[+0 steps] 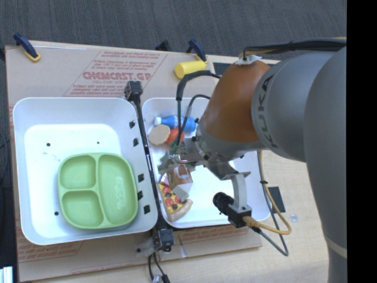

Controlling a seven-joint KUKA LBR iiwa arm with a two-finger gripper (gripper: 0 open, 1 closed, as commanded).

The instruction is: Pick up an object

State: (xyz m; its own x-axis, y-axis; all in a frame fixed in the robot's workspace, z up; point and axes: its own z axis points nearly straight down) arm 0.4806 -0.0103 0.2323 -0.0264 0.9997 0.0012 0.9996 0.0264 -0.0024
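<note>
Pizza slice (175,204), toy, yellow with red dots, tan crust, near front of right bin (206,214), gripper (177,158) above cluttered toys, grip state unclear.

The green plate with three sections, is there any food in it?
Empty. The green three-section plastic plate lies flat in the left white bin, and all its sections show bare green.

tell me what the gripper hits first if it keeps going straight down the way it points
Probably the small heap of toys in the right bin, just under the gripper and above the pizza slice. Depth is hard to judge from this slanted view.
</note>
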